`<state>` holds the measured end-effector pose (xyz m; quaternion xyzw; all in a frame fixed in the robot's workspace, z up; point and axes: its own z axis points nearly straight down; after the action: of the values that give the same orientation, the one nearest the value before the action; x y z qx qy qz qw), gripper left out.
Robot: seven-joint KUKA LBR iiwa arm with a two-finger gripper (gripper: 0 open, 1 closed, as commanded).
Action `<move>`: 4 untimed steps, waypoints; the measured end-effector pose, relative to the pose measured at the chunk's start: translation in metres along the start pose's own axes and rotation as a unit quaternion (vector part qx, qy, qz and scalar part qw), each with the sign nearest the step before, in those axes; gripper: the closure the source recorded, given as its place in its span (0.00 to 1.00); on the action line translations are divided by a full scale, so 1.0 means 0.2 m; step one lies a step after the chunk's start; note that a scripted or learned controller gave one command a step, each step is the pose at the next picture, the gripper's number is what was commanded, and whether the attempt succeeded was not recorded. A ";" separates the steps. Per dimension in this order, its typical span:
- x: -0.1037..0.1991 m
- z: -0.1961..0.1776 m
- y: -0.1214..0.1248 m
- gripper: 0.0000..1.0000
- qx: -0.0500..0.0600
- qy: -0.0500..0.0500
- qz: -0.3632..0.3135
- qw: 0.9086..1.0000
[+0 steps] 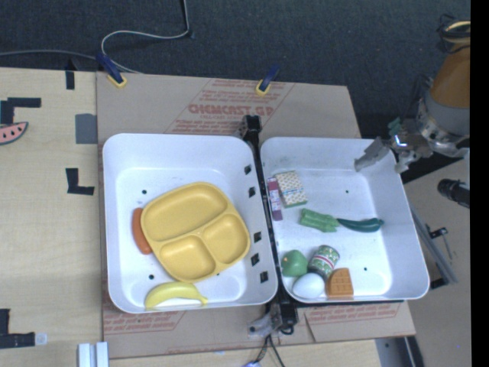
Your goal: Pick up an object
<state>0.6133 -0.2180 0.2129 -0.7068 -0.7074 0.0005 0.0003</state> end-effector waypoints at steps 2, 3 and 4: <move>0.29 0.63 -0.09 0.00 -0.002 -0.001 0.000 1.000; 0.48 0.63 -0.17 0.00 -0.003 -0.003 0.001 1.000; 0.49 0.58 -0.17 1.00 -0.003 -0.002 0.001 1.000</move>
<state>0.5799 -0.1205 0.0962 -0.7072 -0.7070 -0.0002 -0.0037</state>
